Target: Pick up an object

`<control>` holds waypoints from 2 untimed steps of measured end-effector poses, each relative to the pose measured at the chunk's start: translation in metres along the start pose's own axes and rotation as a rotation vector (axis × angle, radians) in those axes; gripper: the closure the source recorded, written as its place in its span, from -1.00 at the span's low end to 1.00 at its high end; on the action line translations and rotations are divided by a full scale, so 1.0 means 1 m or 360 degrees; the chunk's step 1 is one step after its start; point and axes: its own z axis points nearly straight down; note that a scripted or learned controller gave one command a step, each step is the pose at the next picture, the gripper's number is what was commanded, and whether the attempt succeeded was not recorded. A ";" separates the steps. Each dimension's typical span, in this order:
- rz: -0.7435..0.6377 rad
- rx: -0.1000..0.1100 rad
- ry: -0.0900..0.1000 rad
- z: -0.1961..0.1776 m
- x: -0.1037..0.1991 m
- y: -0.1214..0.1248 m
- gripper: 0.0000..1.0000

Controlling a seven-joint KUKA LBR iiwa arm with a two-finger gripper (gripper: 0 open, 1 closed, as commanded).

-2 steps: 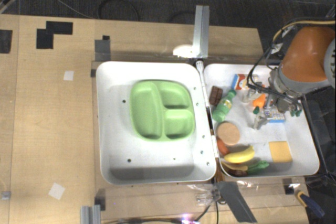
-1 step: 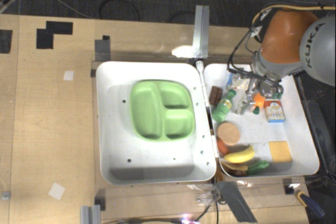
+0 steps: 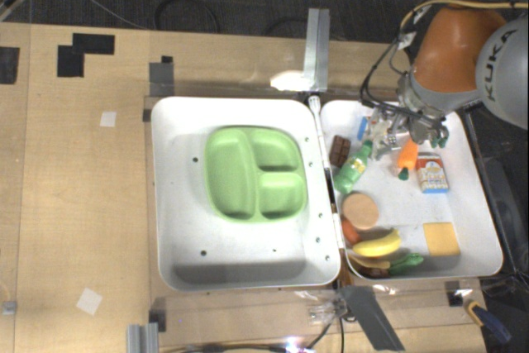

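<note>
My gripper [image 3: 387, 136] hangs low over the back of the right bin [image 3: 479, 215], under the orange-banded wrist [image 3: 450, 50]. Just left of it lie a green bottle [image 3: 351, 169], a small blue item [image 3: 363, 128] and a brown bar [image 3: 339, 150]. An orange piece [image 3: 406, 159] sits right beside the gripper, and a red-and-white box [image 3: 432, 175] lies further right. Toward the front are a round tan disc [image 3: 360, 211], a banana [image 3: 376, 244] and a yellow block [image 3: 441, 239].
The left bin [image 3: 178, 252] holds a green divided plate [image 3: 253, 173]. A metal post [image 3: 316, 54] rises behind the wall between the bins. A green item [image 3: 405, 262] and a red piece [image 3: 350, 232] lie by the banana. Cables loop near the wrist.
</note>
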 end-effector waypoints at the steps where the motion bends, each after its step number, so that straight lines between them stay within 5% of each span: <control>1: 0.0151 -0.0006 0.0003 -0.097 0.008 0.042 1.00; 2: -0.0068 -0.0006 0.0020 -0.082 0.035 -0.002 1.00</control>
